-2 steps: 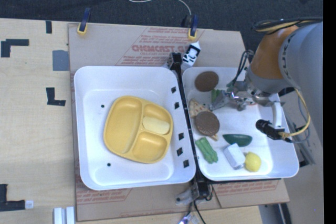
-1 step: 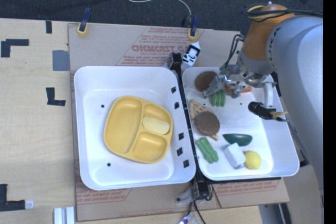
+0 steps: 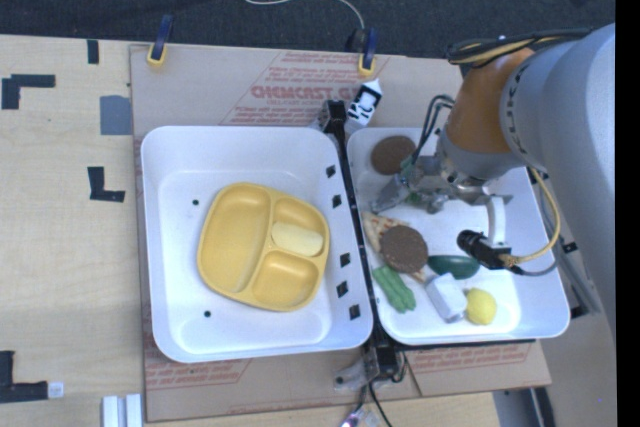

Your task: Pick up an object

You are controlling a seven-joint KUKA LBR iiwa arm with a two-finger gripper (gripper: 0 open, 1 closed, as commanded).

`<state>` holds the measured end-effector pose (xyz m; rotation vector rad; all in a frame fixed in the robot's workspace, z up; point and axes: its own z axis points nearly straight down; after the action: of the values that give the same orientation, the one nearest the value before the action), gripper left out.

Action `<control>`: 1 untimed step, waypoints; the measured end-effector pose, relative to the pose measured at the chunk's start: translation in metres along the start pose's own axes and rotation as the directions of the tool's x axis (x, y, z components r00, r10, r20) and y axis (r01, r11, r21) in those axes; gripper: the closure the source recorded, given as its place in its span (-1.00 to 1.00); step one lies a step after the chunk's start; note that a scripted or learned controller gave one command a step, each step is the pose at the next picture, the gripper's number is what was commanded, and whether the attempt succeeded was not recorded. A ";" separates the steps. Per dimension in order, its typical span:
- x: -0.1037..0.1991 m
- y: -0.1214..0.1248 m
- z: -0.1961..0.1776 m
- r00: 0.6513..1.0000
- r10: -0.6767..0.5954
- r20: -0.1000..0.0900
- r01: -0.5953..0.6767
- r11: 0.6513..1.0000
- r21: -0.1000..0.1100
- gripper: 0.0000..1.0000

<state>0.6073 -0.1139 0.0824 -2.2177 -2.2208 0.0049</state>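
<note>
Left bin [image 3: 160,215] holds a yellow divided plate [image 3: 262,245], lying flat near the bin's centre, its long axis tilted slightly from upper left to lower right. A black divider [image 3: 345,205] with clips runs between the two bins. Right bin [image 3: 540,315] carries the candidate objects, clustered along its left and lower part — a brown round disc [image 3: 392,153] near the top left corner, a second brown round piece [image 3: 403,248] below it, overlapping a tan item at its left. A green pod-shaped object [image 3: 394,288] lies just below, long axis running upper left to lower right, lower end pointing toward the bin's front wall. Beside it: a dark green piece [image 3: 455,266], a white block [image 3: 445,297], a yellow lemon [image 3: 481,307] touching the block. Arm enters from the right; pincer [image 3: 418,187] sits low over the bin's upper left, between the two brown pieces. Finger state — cannot tell. Cardboard sheet [image 3: 300,90] covers the table [image 3: 60,215].
</note>
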 end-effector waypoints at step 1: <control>-0.028 0.054 0.002 1.000 0.002 -0.007 -0.002 1.000 0.016 -1.00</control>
<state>0.6618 -0.1422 0.0803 -2.2089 -2.2066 0.0158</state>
